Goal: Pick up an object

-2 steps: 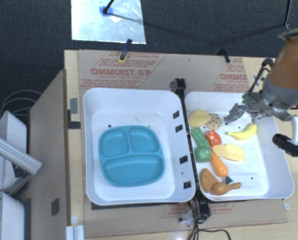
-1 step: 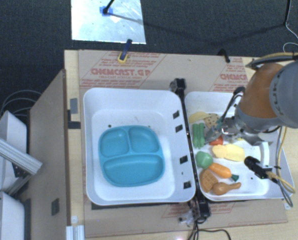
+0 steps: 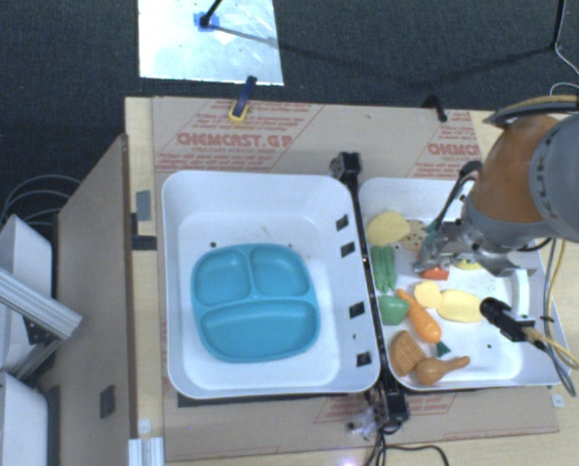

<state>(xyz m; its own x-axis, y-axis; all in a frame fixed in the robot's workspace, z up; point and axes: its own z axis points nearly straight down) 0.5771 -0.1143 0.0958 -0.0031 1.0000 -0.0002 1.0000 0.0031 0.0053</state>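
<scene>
Camera view: the right bin [image 3: 532, 362] holds the candidate objects, a cluster of toy foods. These are a pale yellow piece [image 3: 388, 227] at the upper left, a green cucumber-like piece [image 3: 384, 267] below it, a green rounded piece [image 3: 393, 309], an orange carrot [image 3: 423, 319], a yellow lemon-like piece [image 3: 459, 306] and two brown pieces [image 3: 418, 356] at the lower edge. The claw [image 3: 433, 251] sits low among these items, just right of the pale yellow piece and above the carrot; whether it is released or clenched cannot be told. The arm [image 3: 532, 187] reaches in from the right, its orange band above the wrist, bent downward into the bin. The left bin [image 3: 260, 190] contains a blue divided plate [image 3: 256, 301]. Both bins rest on the tabletop [image 3: 299, 129].
</scene>
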